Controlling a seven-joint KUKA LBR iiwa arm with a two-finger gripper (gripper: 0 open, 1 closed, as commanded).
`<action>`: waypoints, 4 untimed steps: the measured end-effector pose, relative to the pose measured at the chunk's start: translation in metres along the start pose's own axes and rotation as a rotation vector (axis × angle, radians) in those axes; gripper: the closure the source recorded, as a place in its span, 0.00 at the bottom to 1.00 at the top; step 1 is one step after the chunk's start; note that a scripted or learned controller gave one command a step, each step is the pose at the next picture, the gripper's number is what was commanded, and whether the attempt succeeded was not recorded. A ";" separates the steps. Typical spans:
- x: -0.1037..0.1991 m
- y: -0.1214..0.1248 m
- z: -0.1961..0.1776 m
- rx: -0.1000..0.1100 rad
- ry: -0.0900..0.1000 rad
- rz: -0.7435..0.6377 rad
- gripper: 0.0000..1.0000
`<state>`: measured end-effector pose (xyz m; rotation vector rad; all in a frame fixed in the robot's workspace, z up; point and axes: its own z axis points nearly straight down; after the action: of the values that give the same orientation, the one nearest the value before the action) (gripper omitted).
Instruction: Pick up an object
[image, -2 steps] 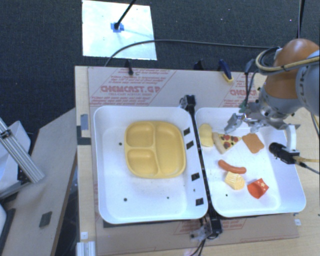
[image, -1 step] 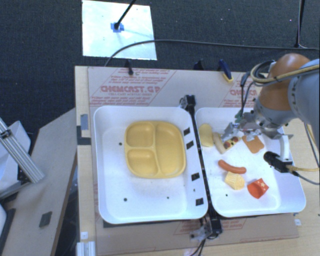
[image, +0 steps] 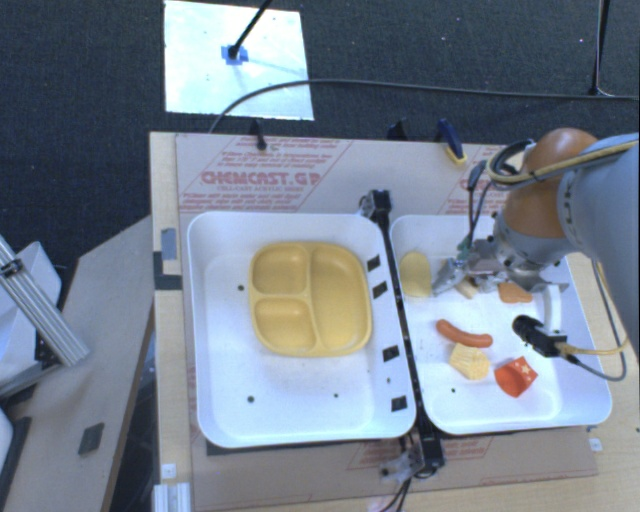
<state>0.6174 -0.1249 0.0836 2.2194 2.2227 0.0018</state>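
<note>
Orange sausage (image: 463, 334) lying lengthwise left-right in right bin (image: 590, 400), end effector (image: 452, 276) above it, grip indiscernible

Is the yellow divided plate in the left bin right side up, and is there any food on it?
Right side up and bare: the yellow plate lies flat in the left bin, its three hollows facing up with nothing in them.

Glossy yellow plastic plate (image: 308, 300) in smooth, matt white bin (image: 225, 400)

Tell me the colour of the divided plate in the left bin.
Pale yellow; the divided plate shows plainly in the camera view.
</note>
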 end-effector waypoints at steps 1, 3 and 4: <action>-0.001 0.001 -0.013 -0.003 -0.002 0.000 1.00; 0.004 0.006 -0.131 -0.007 -0.002 -0.003 1.00; 0.057 0.015 -0.145 -0.003 0.001 -0.008 1.00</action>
<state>0.6322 -0.0675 0.2286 2.2093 2.2309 0.0063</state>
